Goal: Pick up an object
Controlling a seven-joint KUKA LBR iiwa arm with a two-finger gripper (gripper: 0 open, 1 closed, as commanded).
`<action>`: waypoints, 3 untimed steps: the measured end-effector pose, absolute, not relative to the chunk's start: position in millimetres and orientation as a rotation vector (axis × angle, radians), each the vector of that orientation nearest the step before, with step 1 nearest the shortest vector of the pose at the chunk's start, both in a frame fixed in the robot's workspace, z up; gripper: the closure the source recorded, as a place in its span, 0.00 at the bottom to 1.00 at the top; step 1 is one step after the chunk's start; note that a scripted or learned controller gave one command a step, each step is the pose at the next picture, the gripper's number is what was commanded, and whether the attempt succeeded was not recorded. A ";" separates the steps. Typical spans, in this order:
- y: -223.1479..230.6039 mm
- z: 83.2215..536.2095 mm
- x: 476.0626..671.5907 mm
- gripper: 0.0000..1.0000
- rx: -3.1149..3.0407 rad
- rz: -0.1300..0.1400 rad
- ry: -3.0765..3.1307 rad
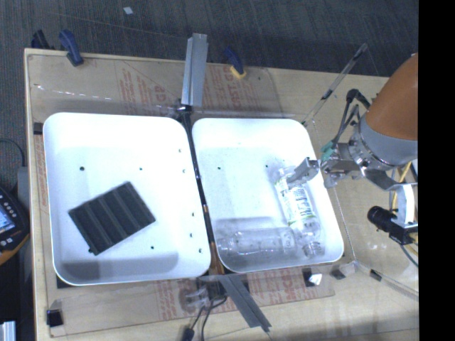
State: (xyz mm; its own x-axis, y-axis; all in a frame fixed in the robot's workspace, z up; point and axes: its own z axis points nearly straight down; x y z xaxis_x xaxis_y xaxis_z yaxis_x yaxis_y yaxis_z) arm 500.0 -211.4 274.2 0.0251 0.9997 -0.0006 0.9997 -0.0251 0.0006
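Grey two-finger gripper (pixel 307 168) is positioned over the right white bin (pixel 234 137), at a clear labelled plastic bottle (pixel 297 203). Finger state cannot be told. A black ribbed rectangular panel (pixel 111 217) is seen in the left white bin (pixel 64 130).

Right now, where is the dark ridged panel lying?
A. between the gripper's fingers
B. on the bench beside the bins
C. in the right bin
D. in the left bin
D: the dark ridged panel lies flat on the floor of the left bin, while the right bin holds clear plastic bottles.
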 end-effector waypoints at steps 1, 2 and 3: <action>-206.6 212.6 523.5 0.00 2.189 -0.004 2.258; -208.7 166.3 544.1 0.00 2.154 -0.006 2.294; -210.1 174.0 551.1 0.00 2.148 -0.002 2.297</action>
State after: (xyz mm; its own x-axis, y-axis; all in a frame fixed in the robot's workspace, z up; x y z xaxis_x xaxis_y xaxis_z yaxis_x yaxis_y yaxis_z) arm 551.1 -210.1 174.0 -0.0669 0.9978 0.0011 0.9978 0.0669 -0.0031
